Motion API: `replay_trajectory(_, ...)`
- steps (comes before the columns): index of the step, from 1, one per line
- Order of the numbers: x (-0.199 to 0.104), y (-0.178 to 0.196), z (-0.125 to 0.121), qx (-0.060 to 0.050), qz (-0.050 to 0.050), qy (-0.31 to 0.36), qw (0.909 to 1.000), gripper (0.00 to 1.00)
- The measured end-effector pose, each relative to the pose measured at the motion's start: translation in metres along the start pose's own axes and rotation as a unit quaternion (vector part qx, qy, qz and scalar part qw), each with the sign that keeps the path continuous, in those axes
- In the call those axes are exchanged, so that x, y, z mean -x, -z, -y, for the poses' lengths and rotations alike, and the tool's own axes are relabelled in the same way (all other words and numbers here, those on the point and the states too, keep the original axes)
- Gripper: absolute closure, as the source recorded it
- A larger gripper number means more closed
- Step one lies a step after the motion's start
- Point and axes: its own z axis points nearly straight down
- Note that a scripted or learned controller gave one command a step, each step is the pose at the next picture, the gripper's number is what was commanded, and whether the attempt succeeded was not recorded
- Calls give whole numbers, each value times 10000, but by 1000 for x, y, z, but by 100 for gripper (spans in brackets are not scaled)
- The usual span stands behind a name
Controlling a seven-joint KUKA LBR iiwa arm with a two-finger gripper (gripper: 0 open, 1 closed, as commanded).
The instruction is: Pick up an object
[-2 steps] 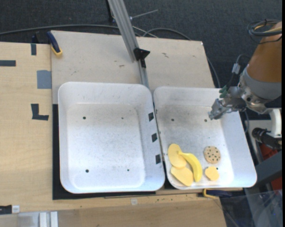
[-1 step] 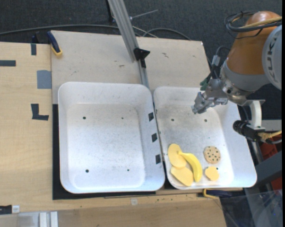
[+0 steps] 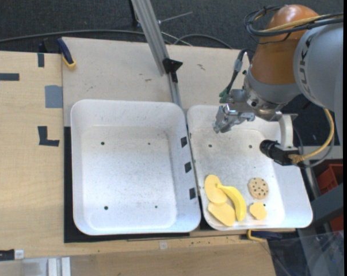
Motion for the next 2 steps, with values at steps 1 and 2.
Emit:
replay_trajectory(1, -47, -21, -14, -15, 6, -9, 10000, 100)
replay_trajectory(2, -96, -37, -22, -9, 10, -9, 10000, 100)
